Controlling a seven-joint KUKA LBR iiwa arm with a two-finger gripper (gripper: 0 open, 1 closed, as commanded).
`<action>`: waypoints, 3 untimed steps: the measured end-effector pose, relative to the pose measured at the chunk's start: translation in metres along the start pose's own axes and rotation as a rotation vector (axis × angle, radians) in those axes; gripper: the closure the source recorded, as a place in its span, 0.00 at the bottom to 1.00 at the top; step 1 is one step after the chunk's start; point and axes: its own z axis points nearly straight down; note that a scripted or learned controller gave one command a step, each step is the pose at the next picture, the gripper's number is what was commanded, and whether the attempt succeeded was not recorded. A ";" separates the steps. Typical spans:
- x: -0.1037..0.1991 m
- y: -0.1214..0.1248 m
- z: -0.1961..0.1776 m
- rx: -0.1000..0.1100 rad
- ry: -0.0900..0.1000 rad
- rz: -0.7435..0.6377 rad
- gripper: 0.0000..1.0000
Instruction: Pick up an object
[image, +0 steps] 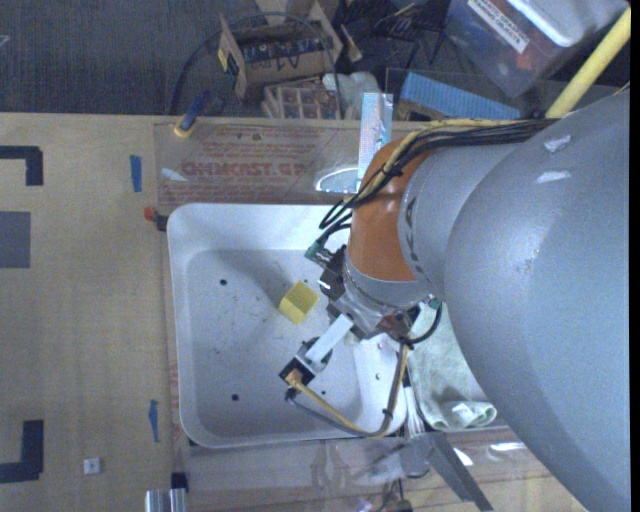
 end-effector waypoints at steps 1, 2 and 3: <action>0.004 0.026 0.026 -0.004 0.002 0.418 1.00; 0.027 -0.042 0.080 -0.010 0.010 0.215 1.00; 0.063 -0.041 0.079 -0.013 0.009 0.185 1.00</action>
